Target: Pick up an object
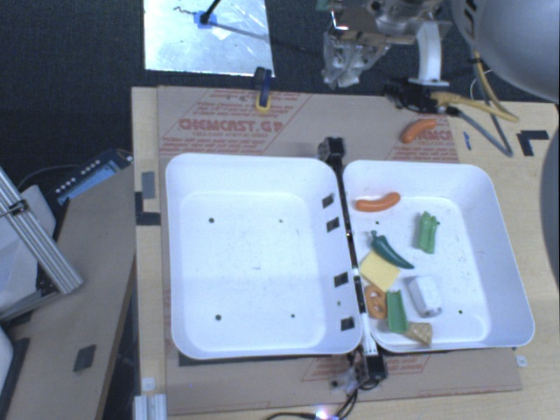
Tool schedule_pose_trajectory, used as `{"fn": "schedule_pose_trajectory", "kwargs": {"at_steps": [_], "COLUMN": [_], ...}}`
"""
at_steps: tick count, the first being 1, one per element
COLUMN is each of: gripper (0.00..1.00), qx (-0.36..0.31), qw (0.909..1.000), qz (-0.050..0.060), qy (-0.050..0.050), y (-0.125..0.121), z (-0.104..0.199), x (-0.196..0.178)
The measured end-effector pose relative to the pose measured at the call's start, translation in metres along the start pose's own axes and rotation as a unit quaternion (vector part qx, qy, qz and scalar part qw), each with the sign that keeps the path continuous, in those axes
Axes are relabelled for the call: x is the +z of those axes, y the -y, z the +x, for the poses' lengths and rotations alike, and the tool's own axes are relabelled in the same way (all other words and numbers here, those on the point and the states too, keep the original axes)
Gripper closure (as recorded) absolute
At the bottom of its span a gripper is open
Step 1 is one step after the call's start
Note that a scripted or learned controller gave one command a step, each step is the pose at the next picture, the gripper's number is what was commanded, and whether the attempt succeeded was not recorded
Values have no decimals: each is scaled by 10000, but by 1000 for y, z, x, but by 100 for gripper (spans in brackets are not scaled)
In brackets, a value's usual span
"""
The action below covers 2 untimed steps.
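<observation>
Jaws (348, 68) up top — sausage (376, 202) well below, in rt bin (490, 234).

On my bench, a brown cardboard sheet with red lettering (227, 122) is lying under two shallow white plastic bins (245, 261) sitting side by side. A yellow-and-blue clamp (262, 90) is gripping its far edge, a shiny silver square sheet (206, 24) is lying beyond, and a ribbed aluminium rail (35, 243) is slanting at the left.
</observation>
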<state>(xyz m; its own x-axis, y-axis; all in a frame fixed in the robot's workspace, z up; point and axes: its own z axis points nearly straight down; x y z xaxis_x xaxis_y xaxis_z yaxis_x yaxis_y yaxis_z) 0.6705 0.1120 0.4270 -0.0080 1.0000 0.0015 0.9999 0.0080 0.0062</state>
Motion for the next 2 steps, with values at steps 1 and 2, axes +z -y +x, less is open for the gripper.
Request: {"fn": "schedule_pose_trajectory", "kwargs": {"at_steps": [1,2], "gripper": [100,100], "qx": [-10,38], "qw": [10000,9999], "qz": [-38,108], "qy": [-18,23], "y": [2,4], "z": [56,44], "x": [-104,109]}}
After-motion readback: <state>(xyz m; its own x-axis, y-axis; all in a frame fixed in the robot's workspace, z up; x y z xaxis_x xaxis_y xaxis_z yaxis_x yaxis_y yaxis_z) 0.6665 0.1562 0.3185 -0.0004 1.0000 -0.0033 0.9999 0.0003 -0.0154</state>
